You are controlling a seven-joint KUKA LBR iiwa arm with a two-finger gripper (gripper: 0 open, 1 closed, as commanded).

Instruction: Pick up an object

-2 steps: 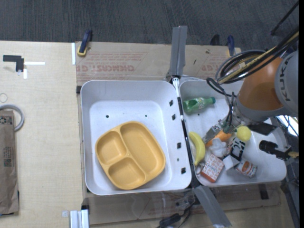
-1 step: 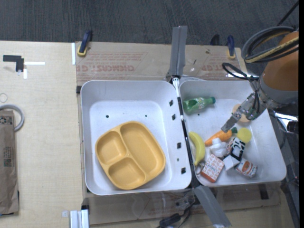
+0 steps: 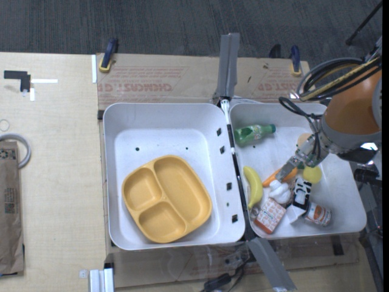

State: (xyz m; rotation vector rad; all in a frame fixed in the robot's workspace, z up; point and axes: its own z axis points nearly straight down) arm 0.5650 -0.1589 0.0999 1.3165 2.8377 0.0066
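Note:
The right bin (image 3: 340, 227) holds a heap of small objects. A green bottle (image 3: 254, 133) lies on its side at the back left. A yellow banana (image 3: 253, 185) lies along the left wall. Near the middle are an orange carrot-like piece (image 3: 281, 175), a white lump (image 3: 279, 191), a yellow round fruit (image 3: 312, 174), a black-and-white pack (image 3: 301, 194), a small can (image 3: 318, 215) and a red-and-white packet (image 3: 269, 215). My gripper (image 3: 304, 157) hangs low over the orange piece and the yellow fruit, reaching in from the right.
The left bin (image 3: 121, 126) holds a yellow three-compartment plate (image 3: 166, 198). A metal divider (image 3: 228, 66) runs between the bins. Black cables (image 3: 331, 78) loop at the arm's back right. A brown bag (image 3: 9, 205) lies at the bench's far left.

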